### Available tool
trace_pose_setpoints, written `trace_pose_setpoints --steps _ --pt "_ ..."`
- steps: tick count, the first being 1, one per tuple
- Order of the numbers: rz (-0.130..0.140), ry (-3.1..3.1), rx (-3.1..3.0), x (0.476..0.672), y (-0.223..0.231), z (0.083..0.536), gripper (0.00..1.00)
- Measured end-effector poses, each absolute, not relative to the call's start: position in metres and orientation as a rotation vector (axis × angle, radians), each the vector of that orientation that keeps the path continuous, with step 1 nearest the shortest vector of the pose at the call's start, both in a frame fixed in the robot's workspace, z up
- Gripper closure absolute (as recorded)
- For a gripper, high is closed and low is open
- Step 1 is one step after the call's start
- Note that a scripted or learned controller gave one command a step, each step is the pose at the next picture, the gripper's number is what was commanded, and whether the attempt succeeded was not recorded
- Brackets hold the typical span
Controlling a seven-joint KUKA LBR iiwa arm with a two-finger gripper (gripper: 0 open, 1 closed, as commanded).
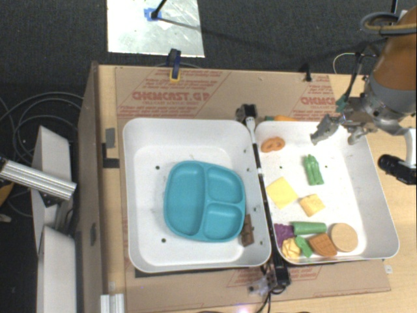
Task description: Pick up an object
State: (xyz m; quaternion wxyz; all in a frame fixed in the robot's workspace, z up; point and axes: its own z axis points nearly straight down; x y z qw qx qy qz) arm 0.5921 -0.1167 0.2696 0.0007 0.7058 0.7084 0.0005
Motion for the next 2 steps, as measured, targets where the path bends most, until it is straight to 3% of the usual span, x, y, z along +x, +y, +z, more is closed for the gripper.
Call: trace_pose_setpoints --steps 1,2 --pt "-0.006 2.221 2.227 0.583 -0.168 0.158 0.00" --pt "0.000 2.230 2.216 0.596 -0.128 0.081 0.00"
